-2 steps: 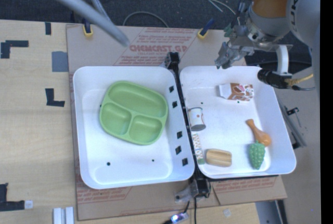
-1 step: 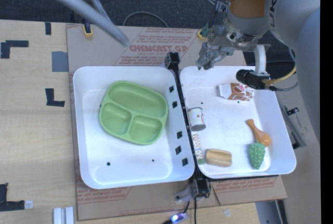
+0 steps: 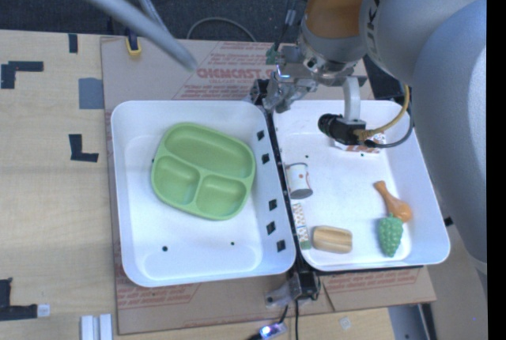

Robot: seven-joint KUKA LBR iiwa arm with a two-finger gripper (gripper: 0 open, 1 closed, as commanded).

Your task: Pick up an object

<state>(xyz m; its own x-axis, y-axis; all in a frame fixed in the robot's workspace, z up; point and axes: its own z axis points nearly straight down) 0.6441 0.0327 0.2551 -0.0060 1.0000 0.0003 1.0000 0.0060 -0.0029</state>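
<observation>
Where the two white bins meet at their far end, the gripper [image 3: 272, 97] sits over the dividing walls. Nothing shows in its grasp, and whether it is open or closed cannot be told at this angle. Left bin [image 3: 134, 220]: a green three-compartment plate [image 3: 204, 171] lying flat. Right bin [image 3: 411, 164]: a small pale cylinder [image 3: 298, 180] just beside the divider; a tan bread-like block [image 3: 331, 239] near the front wall; a green bunch of toy grapes [image 3: 389, 236] to its right; an orange drumstick-shaped piece [image 3: 393, 202] just behind the grapes. Every object lies apart from the gripper.
</observation>
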